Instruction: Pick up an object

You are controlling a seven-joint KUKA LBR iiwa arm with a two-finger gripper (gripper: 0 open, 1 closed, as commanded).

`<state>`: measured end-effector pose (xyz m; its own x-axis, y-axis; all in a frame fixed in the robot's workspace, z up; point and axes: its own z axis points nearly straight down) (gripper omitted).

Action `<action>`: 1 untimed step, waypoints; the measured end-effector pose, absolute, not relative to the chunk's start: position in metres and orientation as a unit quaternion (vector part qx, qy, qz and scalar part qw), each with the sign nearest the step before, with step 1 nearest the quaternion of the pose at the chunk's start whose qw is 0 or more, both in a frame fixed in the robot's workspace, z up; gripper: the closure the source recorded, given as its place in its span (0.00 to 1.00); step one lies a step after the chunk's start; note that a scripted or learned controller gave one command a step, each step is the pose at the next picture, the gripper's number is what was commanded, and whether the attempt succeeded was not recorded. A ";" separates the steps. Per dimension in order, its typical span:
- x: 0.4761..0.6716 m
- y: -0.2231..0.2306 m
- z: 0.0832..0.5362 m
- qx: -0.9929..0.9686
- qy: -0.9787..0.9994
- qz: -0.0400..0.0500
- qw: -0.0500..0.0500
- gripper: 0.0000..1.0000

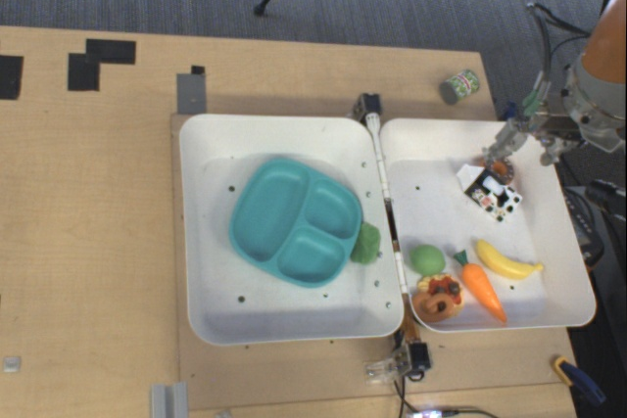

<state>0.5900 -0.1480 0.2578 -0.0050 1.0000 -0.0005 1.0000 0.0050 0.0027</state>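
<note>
Tool (pixel 502 155) tips blurred over black-and-white toy (pixel 491 190)

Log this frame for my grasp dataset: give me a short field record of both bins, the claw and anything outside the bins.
left bin: teal divided plate; green leafy item at the plate's right edge
right bin: black-and-white patterned object, banana, carrot, green round item, pastry with berries
claw: at the right bin's upper part, right above the patterned object
hold: nothing seen between the fingers
outside bins: small can lying on the bench above the right bin
</note>
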 end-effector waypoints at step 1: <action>0.575 -0.161 0.128 0.706 0.708 0.000 0.001 0.00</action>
